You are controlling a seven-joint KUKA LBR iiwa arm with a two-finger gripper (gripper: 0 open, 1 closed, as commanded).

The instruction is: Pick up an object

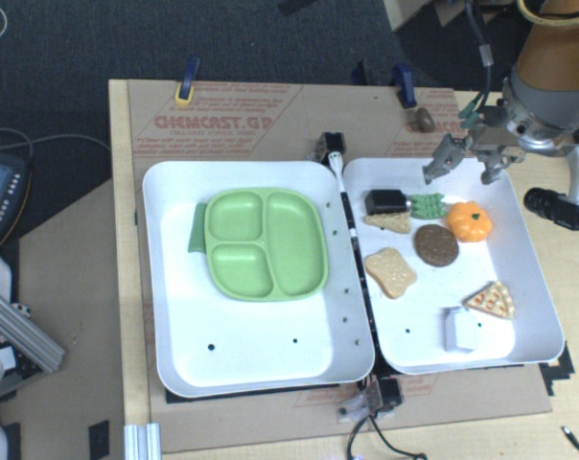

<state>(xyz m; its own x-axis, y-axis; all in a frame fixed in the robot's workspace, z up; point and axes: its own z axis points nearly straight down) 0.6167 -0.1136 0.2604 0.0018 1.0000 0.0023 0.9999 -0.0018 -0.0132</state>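
Note:
My gripper (462, 170) hangs over the far edge of the right bin (531, 257), with its two fingers spread apart and nothing between them, so it is open. Just below it lie a small orange pumpkin (469, 221), a green toy piece (427, 204) and a black block (385, 201). Closer to the front are a round brown cookie (435, 245), a pale cracker (389, 223), a slice of toast (390, 271), a pizza wedge (489, 300) and a white cube (459, 331).
The left bin (174, 333) holds a green divided plate (266, 242). Clamps (185, 82) grip the cardboard-covered bench at the back. The arm's grey and orange wrist (550, 60) rises at the upper right.

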